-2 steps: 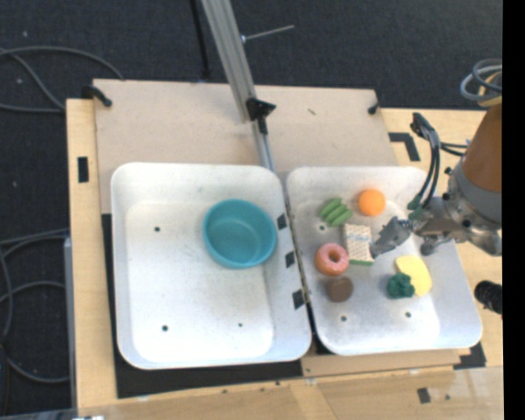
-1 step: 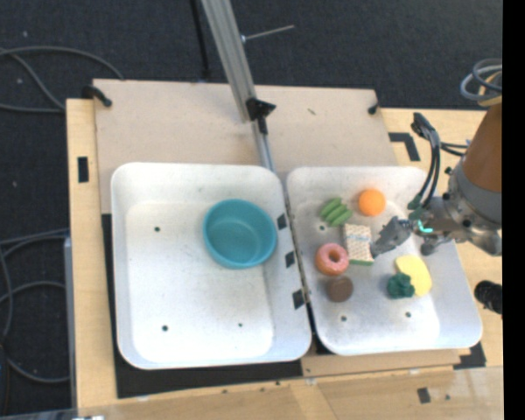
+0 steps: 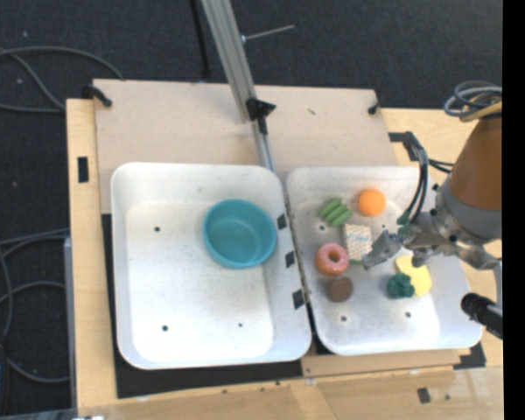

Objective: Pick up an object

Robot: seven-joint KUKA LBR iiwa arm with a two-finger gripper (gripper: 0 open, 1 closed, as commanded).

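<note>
End effector [image 3: 392, 245] is hanging low over the right bin [image 3: 437, 322], just beside the patterned white block [image 3: 358, 238] on its right; can't tell its grip state from this angle. Using that block as reference: pink donut ring [image 3: 332, 258] is sitting just left and below it, brown round piece [image 3: 339, 289] is lying further below, green ridged piece [image 3: 335, 212] up-left, orange ball [image 3: 372, 202] just above. Yellow piece [image 3: 417, 276] and dark green piece [image 3: 401, 286] are sitting right and below the block, touching each other. Teal bowl [image 3: 239, 233] is resting well left of the block, in the left bin [image 3: 157, 322]. Both bins are sitting on the desk [image 3: 175, 121].
</note>
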